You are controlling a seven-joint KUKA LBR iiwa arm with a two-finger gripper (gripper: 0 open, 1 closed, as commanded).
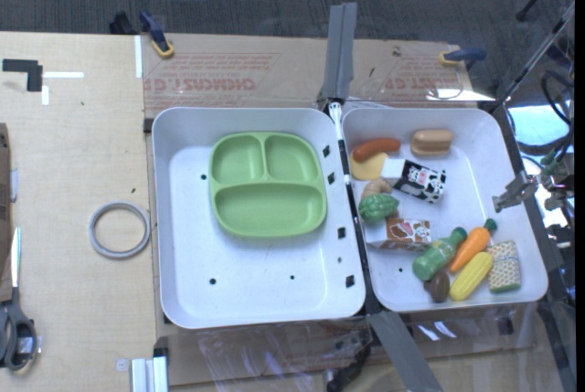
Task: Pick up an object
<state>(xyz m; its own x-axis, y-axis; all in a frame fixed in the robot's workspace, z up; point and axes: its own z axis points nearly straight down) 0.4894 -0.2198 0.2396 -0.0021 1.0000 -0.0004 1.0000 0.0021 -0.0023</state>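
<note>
**Wooden surface, two bins, toy food all on the right**

Pale wood makes up the surface [73, 162], and a strip of dark carpet runs along the top behind it. At your far left, a pair of scissors [15, 331] lies at the lower edge, and a ring of tape [119, 228] sits flat on the wood just beside the left bin [183, 271].

That left bin holds a green divided plate [268, 185], lying flat in its upper half.

Cross the divider and you reach the right bin [475, 130], where every candidate for picking lies. Nearest the divider, a red sausage [377, 147] rests against a yellow cheese wedge [367, 165], with a piece of broccoli [377, 206] below them. A bread roll [431, 142] sits at the top, a cow-patterned carton [423, 180] just under it, and a brown packet [409, 233] lower down. Along the bottom right, a green bottle [437, 258], a carrot [471, 244], a corn cob [471, 276] and a cracker [505, 267] are packed together, touching.

At the right rim of that bin you see a grey part that looks like the gripper [514, 193]. It is too small and blurred for you to tell its state, and it is apart from all the food.
</note>
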